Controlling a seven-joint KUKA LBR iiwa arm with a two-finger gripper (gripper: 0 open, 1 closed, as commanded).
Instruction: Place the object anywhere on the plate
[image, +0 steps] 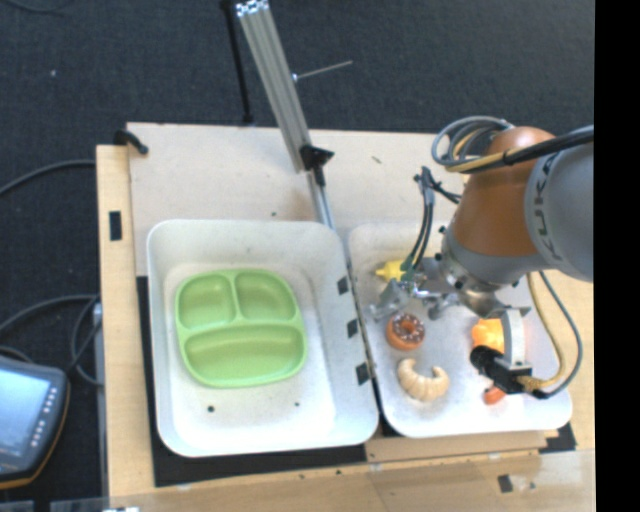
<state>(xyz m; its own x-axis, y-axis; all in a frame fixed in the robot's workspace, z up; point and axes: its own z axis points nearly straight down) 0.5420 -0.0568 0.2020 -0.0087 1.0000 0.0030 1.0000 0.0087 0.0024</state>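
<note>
Arm low over the right bin, plate waiting in the left.

The green plate (240, 328) lies bare in the left bin (165, 250), ready to receive something. The gripper (405, 300) hangs just above a doughnut (406, 330), with a croissant (424, 381) nearby; the doughnut is probably the target. The wrist bends down steeply, and I cannot tell the gripper's state.

A green plate (240, 327) with three compartments, two small on the far side and one long on the near side, lies flat in the left bin. In the right bin lie a small orange-brown doughnut (406, 330) and, just nearer, a pale croissant (424, 380), apart.
</note>
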